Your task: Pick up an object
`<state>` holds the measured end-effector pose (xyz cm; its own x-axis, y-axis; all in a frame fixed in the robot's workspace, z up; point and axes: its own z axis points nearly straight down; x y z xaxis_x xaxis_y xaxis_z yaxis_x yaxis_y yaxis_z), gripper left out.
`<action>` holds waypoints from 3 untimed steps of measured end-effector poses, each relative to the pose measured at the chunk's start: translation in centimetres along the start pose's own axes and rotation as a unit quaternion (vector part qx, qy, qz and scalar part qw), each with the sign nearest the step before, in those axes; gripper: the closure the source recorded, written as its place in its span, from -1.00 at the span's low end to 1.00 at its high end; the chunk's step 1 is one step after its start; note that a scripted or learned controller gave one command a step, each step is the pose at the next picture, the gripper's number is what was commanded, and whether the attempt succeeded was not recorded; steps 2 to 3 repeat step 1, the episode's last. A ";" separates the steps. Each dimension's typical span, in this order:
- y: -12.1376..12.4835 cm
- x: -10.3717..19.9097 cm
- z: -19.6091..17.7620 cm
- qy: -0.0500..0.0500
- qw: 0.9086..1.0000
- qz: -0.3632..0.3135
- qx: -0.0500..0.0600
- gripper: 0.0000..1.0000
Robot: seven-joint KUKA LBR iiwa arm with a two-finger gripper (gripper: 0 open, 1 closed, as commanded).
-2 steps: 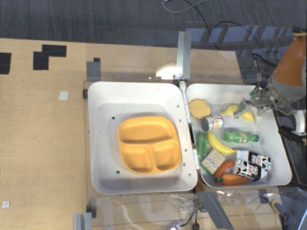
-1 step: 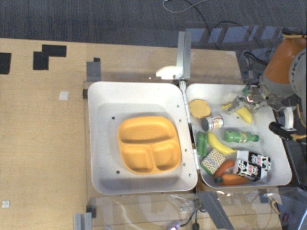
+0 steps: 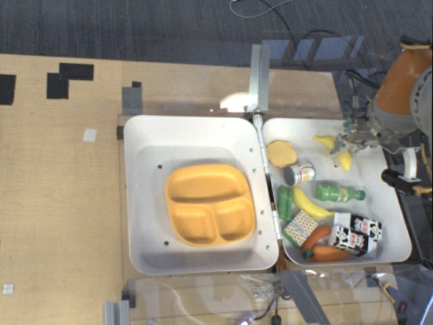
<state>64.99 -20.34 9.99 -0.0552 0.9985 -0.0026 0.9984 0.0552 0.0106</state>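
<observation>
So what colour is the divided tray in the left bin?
Yellow-orange; the divided tray shows in the camera view.

The arm (image 3: 406,90) presented a rounded orange band on its upper section, glossy, with a pale highlight along the top edge. Below the band sat a smooth grey casing of curved form. A thin metal head (image 3: 353,139) in dull silver projected from the grey casing; its fine parts were too small to resolve. Dark cables ran close behind the arm. No markings or screws could be made out.
</observation>
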 end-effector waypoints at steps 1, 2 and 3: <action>2.0 4.4 -9.5 0.000 1.000 0.018 0.001 1.00; 2.0 4.4 -9.5 0.000 1.000 0.018 0.001 1.00; 2.0 4.4 -9.5 0.000 1.000 0.018 0.001 1.00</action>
